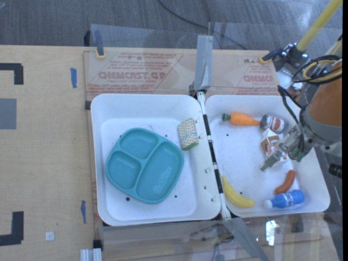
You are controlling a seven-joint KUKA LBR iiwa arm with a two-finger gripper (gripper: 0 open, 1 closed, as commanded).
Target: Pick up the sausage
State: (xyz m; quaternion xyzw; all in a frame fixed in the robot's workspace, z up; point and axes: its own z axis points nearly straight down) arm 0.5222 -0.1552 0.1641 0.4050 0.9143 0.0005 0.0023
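Observation:
The sausage [285,182] is a short reddish-brown link lying at a slant in the right bin [247,162], near its front right corner. My gripper [274,160] hangs just above and to the left of it, over the bin floor. It is open and its fingers [266,166] are spread with nothing between them. The sausage lies apart from the fingertips, a short way toward the front.
A blue bottle [285,200] lies right beside the sausage at the front. A banana [237,197], a carrot [243,119], a small can [273,123] and a white-red packet [269,143] share the right bin. The left bin [103,113] holds a teal divided plate [144,165] and a sponge [188,134].

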